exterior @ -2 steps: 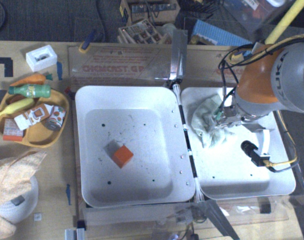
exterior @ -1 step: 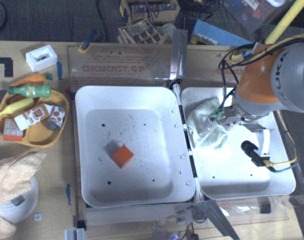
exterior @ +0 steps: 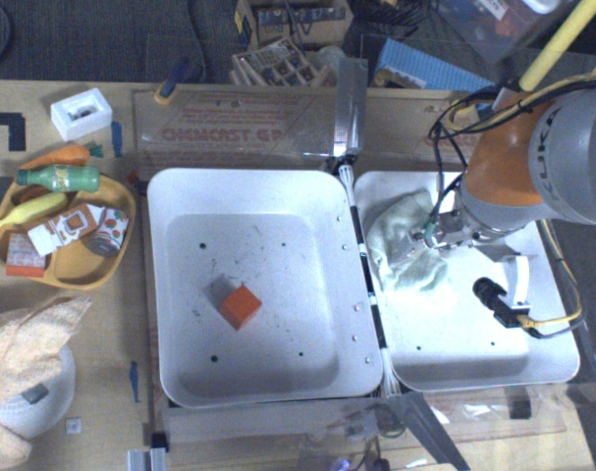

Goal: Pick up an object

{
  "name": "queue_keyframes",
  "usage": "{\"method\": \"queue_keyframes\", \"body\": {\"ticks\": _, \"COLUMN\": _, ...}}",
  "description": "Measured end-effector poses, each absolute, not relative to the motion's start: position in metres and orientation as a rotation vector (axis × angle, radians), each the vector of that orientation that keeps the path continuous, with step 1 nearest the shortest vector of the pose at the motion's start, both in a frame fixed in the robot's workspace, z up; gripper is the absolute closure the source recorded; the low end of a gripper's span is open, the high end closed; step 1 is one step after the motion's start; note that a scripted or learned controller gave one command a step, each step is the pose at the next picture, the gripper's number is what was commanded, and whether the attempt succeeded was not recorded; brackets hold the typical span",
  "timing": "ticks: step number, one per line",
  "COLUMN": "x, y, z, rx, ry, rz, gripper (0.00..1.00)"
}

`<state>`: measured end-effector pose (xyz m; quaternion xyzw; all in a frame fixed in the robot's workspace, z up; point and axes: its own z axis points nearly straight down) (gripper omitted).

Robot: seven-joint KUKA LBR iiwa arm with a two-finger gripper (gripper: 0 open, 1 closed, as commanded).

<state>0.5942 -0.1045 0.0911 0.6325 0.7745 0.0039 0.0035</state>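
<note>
Down in the right bin point(exterior: 558, 356), on the grey arm with the orange band above the wrist: the claw point(exterior: 435, 235), set at the right edge of a crumpled pale cloth point(exterior: 401, 243). Touching the cloth or just over it, hard to say which from this slant. Cannot tell whether open, closed, or gripping the fabric, with the grasping end blurred against the pale folds.

Cloth bunched in the upper left part of that bin, close against the wall shared with the left bin point(exterior: 170, 263).

In the left bin, near the middle of the floor and a little toward the front: a small orange block point(exterior: 243, 306), standing alone, well apart from the claw.

Further left on the desk point(exterior: 32, 96): a yellow bowl point(exterior: 67, 268) with a green bottle point(exterior: 60, 178), a banana point(exterior: 27, 209) and small packets. Just above it, a small white box point(exterior: 81, 114).
</note>
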Motion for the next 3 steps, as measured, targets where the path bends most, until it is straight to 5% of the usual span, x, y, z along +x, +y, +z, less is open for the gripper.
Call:
{"method": "queue_keyframes", "body": {"ticks": 1, "x": 0.578, "y": -0.129, "z": 0.092, "rx": 1.733, "ry": 2.608, "rz": 0.013, "gripper": 0.00}}
{"method": "queue_keyframes", "body": {"ticks": 2, "x": 0.579, "y": -0.132, "z": 0.103, "rx": 1.740, "ry": 2.599, "rz": 0.018, "gripper": 1.00}}
{"method": "queue_keyframes", "body": {"ticks": 3, "x": 0.578, "y": -0.133, "z": 0.103, "rx": 1.740, "ry": 2.599, "rz": 0.017, "gripper": 0.00}}
